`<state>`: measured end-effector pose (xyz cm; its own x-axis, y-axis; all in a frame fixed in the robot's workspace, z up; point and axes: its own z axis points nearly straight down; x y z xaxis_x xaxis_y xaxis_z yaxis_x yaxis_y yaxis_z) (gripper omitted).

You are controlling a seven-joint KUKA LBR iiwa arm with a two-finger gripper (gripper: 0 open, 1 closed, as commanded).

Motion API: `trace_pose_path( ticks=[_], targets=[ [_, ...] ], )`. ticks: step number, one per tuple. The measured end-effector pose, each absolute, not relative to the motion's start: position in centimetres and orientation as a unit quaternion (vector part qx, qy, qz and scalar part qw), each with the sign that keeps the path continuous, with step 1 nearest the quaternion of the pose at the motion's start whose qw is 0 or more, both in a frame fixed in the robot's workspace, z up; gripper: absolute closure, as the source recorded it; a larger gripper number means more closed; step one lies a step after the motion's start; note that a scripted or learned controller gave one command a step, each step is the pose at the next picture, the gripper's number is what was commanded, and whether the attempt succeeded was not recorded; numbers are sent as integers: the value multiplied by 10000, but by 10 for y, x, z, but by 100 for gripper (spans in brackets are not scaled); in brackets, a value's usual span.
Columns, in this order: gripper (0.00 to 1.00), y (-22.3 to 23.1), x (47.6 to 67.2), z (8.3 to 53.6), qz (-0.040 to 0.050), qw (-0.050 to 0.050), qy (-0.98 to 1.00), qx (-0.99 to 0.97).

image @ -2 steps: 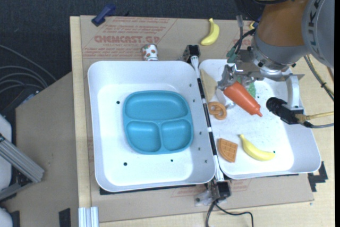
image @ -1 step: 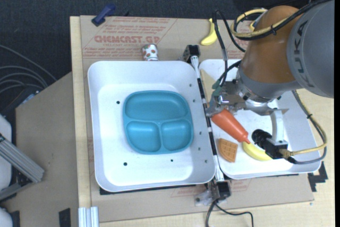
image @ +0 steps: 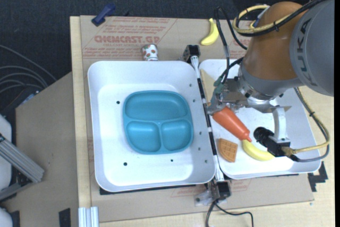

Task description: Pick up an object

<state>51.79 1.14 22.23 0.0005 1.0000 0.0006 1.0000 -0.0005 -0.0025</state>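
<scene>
My pincer (image: 227, 97) hangs low over the right bin (image: 303, 165), just above the carrot's (image: 231, 121) top end; whether it is open or closed I cannot tell. I'd centre on the carrot and descend straight. The divider (image: 204, 109) crowds the left; the waffle (image: 228, 150) and banana (image: 257, 151) lie below, open floor rightward.

Glossy blue plastic tray (image: 158, 120) in smooth white plastic bin (image: 106, 167); matt cardboard bench (image: 127, 34).
</scene>
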Motion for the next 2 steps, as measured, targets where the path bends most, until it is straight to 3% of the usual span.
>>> trace_pose_path(
  ticks=[1,2],
  targets=[
    [100,-25,496,248,1,-5,-7067,-7075],
    [100,-46,514,251,-2,-7,-7067,-7075]
  ],
)
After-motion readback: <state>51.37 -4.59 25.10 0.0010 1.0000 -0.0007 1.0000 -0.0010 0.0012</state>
